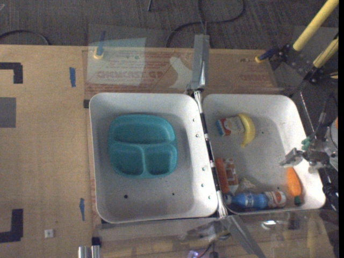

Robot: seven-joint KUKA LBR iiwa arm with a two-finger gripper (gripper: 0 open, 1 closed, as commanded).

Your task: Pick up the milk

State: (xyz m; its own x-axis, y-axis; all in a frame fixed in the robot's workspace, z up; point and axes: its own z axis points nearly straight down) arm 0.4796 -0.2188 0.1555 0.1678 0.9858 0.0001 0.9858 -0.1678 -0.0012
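The gripper [293, 157] sits at the right edge of the right bin [279, 104], low over the rim, with grey metal parts reaching in from the right; whether it is apart or together cannot be told from this slanted view, and nothing shows clamped in it. The milk [231, 125], a small carton with red and white sides, lies in the upper left part of that same bin, touching a yellow banana [247, 129] that curves along its right side. It is well apart from the gripper. Just below the gripper an orange carrot [293, 183] lies near the bin's right wall. Along the bottom wall lies a blue bottle [250, 201] on its side (its label end points right), and a red-and-white packet [228, 175] lies along the left wall. The left bin [145, 208] holds a teal divided tray [142, 145], flat, with three compartments.
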